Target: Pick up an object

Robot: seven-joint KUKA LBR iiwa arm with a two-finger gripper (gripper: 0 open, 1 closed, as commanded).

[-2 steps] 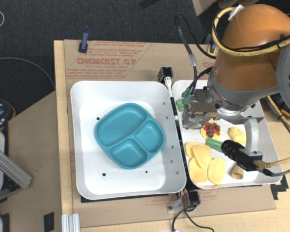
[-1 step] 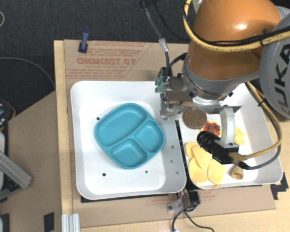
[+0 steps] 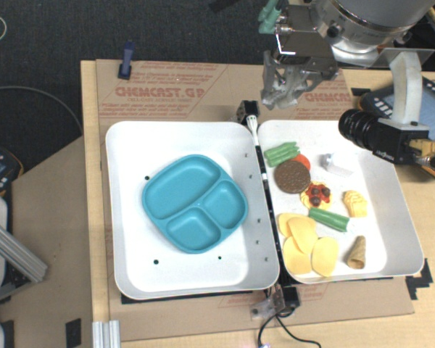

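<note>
Worktop (image 3: pixel 58 216): pale wood surface carrying a brown cardboard sheet (image 3: pixel 174 93) with red lettering; two shallow white bins side by side on the sheet.

Left bin (image 3: pixel 123 259): holds one blue divided plate (image 3: pixel 194 203), three compartments, lying flat near the bin's middle and turned at a slant.

Right bin (image 3: pixel 391 223): holds toy food items.
- Green bean pod (image 3: pixel 281 152), near the far left corner.
- Brown round patty (image 3: pixel 293 176), just beside the pod, toward the near edge.
- Small clear-and-white piece (image 3: pixel 336 165), toward the far edge, right of the patty.
- Red and black cluster (image 3: pixel 318 193), middle of the bin.
- Yellow corn piece (image 3: pixel 355 203), right of the cluster.
- Green stick (image 3: pixel 328 219), lying at a slant just nearer than the cluster.
- Yellow slices (image 3: pixel 304 243), several overlapping, along the near left corner.
- Tan cone (image 3: pixel 357 252), near the near edge, right of the slices.

Arm (image 3: pixel 370 6): grey, entering at the far right. End effector (image 3: pixel 284 96) hangs over the cardboard just beyond the far edge of the bins, above the seam between them, apart from every item; nothing is between its fingers, and how far they are open cannot be told.

Other: blue clip (image 3: pixel 126 61) at the sheet's far left corner; black camera-like device (image 3: pixel 377 135) over the right bin's far right corner.
</note>
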